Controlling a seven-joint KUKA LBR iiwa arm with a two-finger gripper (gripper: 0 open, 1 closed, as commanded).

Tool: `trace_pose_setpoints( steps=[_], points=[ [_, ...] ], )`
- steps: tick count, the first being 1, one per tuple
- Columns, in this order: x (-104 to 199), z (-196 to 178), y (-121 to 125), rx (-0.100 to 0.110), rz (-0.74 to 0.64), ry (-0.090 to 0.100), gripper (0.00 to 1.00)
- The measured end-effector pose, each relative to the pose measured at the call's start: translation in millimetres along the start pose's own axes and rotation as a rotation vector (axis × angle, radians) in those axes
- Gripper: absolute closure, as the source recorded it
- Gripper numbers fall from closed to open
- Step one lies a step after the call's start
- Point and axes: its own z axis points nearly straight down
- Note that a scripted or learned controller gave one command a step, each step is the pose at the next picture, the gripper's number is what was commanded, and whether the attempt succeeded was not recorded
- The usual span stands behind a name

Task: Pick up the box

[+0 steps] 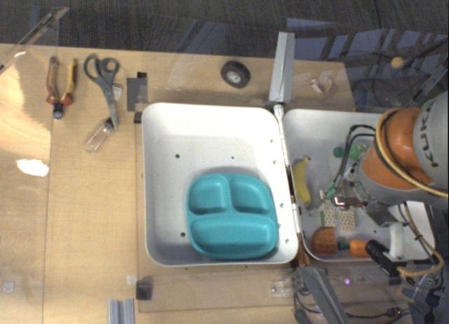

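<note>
The arm's orange-banded wrist (403,149) hangs over the right bin (316,130) and hides much of it. My gripper (337,200) reaches down at that bin's left-middle. Just below and right of it lies a small pale speckled box (346,219), close to the gripper's tip. Whether the box is touched or held cannot be made out.
In the right bin a yellow banana (302,181) lies along the left wall, with a brown object (324,240) and an orange one (358,247) near the front and green pieces (339,152) at the back. The left bin (168,175) holds a teal compartment tray (232,214). Scissors (105,81), pliers (59,84) and a tape roll (236,73) lie on the bench.
</note>
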Motion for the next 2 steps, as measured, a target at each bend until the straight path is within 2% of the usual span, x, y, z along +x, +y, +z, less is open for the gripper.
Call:
trace_pose_setpoints(
  steps=[1,2],
  points=[
    [-0.7,-14.4,5.4,-0.015,-0.003,-0.004,1.0],
    [-0.6,-13.1,4.5,-0.012,-0.003,-0.004,0.0]
  ],
)
